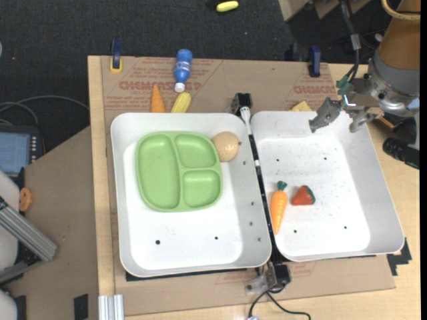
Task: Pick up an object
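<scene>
The gripper (pixel 340 117) is seen spread open with nothing between its fingers, above the right bin's (pixel 373 179) far edge. Within that bin, a toy carrot (pixel 278 207) and a strawberry (pixel 303 196) are found just beside each other.

Orange carrot (pixel 278 209) lying beside red strawberry (pixel 303 196), right bin (pixel 347 179)
</scene>
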You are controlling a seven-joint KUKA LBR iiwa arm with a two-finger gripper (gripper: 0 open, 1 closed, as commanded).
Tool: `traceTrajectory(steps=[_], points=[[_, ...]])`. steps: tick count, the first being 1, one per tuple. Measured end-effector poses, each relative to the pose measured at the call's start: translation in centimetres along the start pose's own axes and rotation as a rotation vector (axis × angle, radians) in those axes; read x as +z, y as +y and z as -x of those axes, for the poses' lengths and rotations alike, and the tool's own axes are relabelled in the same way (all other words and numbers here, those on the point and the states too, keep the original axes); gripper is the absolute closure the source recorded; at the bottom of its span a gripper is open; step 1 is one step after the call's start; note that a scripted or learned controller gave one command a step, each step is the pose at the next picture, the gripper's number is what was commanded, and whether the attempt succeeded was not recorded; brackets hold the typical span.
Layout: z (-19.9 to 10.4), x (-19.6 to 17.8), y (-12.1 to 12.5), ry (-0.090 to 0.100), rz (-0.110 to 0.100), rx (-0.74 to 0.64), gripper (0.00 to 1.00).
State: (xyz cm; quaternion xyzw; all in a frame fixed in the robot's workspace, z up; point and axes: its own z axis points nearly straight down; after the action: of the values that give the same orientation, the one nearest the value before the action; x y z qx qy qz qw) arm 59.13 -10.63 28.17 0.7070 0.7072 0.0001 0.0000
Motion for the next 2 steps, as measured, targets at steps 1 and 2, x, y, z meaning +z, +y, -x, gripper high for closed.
traceTrajectory(steps=[1,2], points=[[-0.3,19.9,1.9,0.003,-0.013,-0.001,0.0],[-0.7,15.6,-2.5,0.002,-0.005,0.002,0.0]])
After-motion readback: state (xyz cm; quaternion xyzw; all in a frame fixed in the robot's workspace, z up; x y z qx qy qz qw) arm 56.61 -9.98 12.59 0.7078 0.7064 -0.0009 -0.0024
